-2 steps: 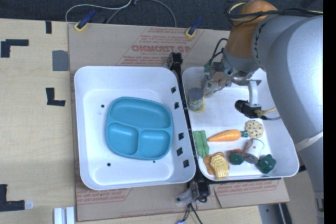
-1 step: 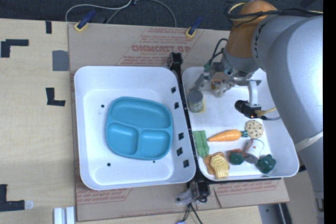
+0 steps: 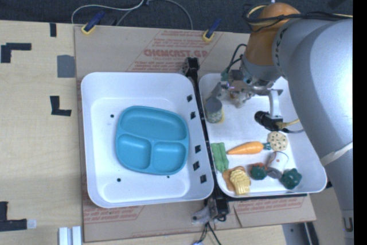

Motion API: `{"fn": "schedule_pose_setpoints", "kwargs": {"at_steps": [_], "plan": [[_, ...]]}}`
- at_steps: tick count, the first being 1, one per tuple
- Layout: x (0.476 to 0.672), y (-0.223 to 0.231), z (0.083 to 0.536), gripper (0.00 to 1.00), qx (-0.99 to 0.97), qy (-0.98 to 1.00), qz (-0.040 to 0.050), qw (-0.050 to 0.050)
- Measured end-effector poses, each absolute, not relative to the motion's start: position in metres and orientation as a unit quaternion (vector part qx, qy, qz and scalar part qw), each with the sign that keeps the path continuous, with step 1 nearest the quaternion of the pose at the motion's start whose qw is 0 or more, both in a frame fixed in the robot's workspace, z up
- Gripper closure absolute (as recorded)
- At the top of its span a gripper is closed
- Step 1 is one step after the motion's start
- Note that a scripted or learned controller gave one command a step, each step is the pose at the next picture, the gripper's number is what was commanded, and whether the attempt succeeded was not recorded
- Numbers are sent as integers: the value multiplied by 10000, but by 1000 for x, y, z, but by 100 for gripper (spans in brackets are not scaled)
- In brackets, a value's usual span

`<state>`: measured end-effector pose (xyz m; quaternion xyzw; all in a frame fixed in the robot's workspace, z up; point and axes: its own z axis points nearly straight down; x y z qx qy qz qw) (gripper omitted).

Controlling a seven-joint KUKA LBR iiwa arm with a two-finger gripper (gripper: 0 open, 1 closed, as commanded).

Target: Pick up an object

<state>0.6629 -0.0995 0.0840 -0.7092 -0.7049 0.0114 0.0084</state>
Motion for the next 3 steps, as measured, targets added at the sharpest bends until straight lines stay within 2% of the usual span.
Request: {"fn": "schedule_pose_setpoints", "kwargs": {"at_steps": [1,2,3], "plan": [[663,-100,84,0,-7089,-7052,110,91],[658,-98,85,0,-7086,-7056,67,23],[664,-102,84,0,-7082,-7058,95,112]]}}
